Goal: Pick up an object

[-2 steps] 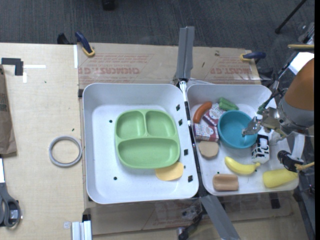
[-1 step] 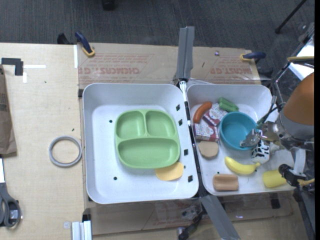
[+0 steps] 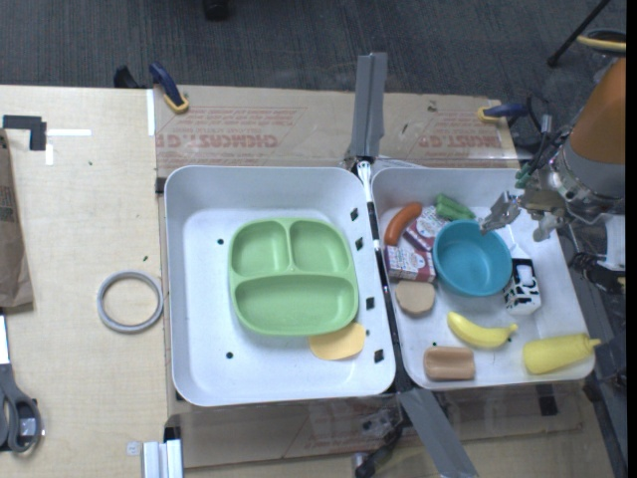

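Note:
My gripper [image 3: 519,219] hangs over the upper right part of the right bin [image 3: 577,297], just above the far rim of a blue bowl [image 3: 473,260]. Its fingers stand open with nothing between them. Around the bowl lie an orange-red sausage [image 3: 402,222], a green piece [image 3: 454,207], a red and white packet [image 3: 411,252], a beige disc [image 3: 415,298], a banana [image 3: 481,331], a brown roll [image 3: 449,363], a yellow squash-like toy [image 3: 557,354] and a black and white figure [image 3: 523,291]. In the left bin [image 3: 189,267] sit a green divided plate [image 3: 294,275] and a yellow slice [image 3: 338,344].
A grey divider bar [image 3: 368,108] rises between the bins at the back. On the bench to the left lie a grey tape ring [image 3: 130,300], scissors [image 3: 16,422] and a brown bag [image 3: 12,237]. Clamps [image 3: 169,88] grip the cardboard behind the bins.

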`<state>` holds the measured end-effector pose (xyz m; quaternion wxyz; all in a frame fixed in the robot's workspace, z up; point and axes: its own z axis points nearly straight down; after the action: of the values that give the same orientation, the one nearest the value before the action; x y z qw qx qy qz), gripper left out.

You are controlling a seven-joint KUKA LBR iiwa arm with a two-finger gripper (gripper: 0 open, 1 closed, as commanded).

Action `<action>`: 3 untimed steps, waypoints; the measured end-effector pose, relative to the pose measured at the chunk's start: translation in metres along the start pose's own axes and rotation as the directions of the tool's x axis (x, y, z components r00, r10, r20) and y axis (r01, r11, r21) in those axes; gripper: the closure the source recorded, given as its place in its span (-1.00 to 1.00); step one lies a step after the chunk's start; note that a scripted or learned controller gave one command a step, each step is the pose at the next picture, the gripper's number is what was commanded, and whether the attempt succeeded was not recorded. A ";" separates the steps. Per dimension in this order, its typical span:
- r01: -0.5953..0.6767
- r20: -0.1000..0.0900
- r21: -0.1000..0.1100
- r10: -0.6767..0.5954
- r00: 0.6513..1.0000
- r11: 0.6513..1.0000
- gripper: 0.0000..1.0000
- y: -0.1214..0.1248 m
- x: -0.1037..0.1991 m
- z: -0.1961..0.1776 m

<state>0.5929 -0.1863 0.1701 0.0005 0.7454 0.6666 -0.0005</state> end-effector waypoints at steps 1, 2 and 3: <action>0.002 0.002 0.001 -0.002 1.000 1.000 1.00 0.000 0.000 -0.009; 0.002 0.002 0.001 -0.002 1.000 1.000 -1.00 0.000 0.000 -0.008; -0.044 0.001 0.001 0.044 0.999 0.999 -1.00 0.043 0.011 0.078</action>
<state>0.6371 -0.1802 0.0916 0.0004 0.7599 0.6500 -0.0011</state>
